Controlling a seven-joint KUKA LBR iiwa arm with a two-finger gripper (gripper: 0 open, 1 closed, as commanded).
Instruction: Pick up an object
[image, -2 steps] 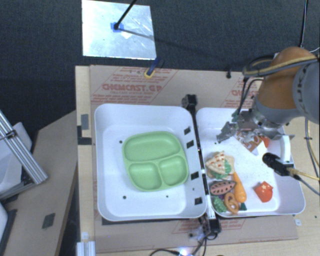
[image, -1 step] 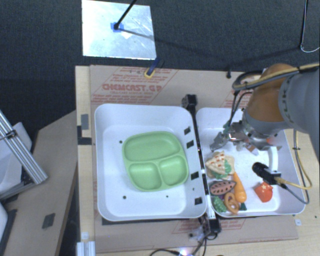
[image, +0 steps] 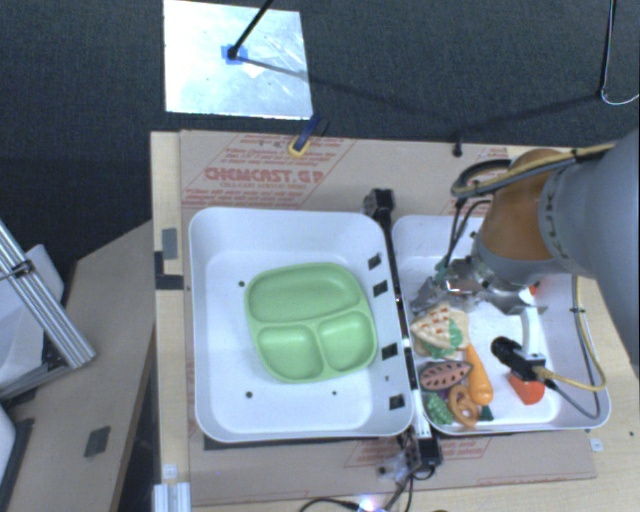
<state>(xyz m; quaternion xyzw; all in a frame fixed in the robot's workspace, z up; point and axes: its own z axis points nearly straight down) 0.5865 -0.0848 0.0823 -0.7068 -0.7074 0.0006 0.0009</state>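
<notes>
Two shallow white bins sit side by side on the table (image: 250, 160). The left bin (image: 215, 300) bears a pale green plastic tray (image: 305, 320) with three compartments. The right bin (image: 580, 400) carries a cluster of toy foods near its left wall: a triangular pizza slice (image: 440, 328), an orange carrot (image: 480, 375), a dark brown sausage-like piece (image: 444, 376), a pretzel-shaped piece (image: 463, 403) and a red-orange block (image: 527, 388). The grey arm with its orange band (image: 520, 225) hangs over them; its jaws (image: 446, 285) sit just above the pizza slice, and I cannot tell how they stand.
</notes>
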